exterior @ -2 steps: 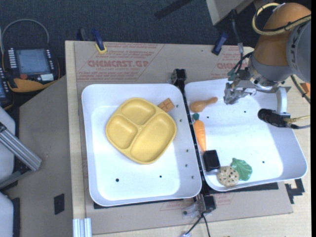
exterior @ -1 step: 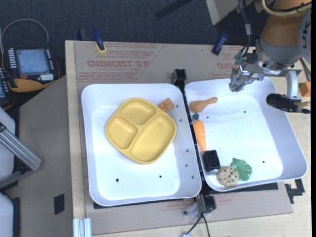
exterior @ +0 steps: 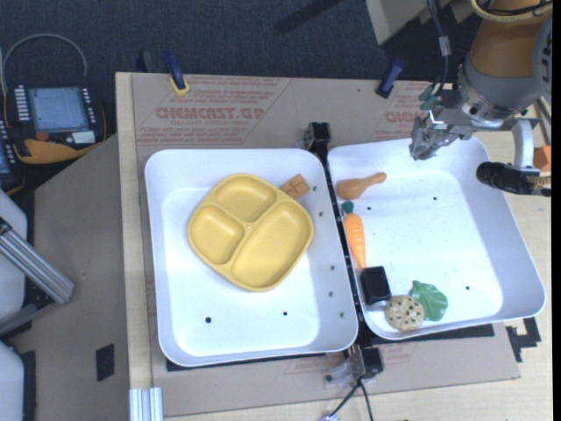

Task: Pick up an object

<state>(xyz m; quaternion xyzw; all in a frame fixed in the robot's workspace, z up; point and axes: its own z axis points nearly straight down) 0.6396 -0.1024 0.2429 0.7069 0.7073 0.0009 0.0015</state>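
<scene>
- Down at the near edge of the right bin [exterior: 517, 279] sits a speckled cookie [exterior: 404, 312], touching a leafy green piece [exterior: 431, 298], with a small black block [exterior: 375, 284] just beside them.
- Up along that bin's left wall lies a carrot [exterior: 354, 239], and beyond it a tan drumstick [exterior: 361, 185] points toward the far rim.
- Over in the left bin [exterior: 166, 261], a yellow divided plate [exterior: 251, 231] takes the middle, a small brown block [exterior: 295, 186] tucked against its far edge.
- And the gripper [exterior: 427, 144] hangs above the far rim of the right bin, well apart from every toy, nothing between its tips; whether it is spread or closed, I cannot tell from this angle.
- My call: the pick hasn't started, and the drumstick is the nearest candidate.
- To do it well, I'd bring the tips over the drumstick's thicker end, line them across its narrow width, and descend straight.
- Watch the risk: the drumstick lies near the bin wall and the carrot top, so a skewed approach could nudge it away or snag a neighbour.
</scene>
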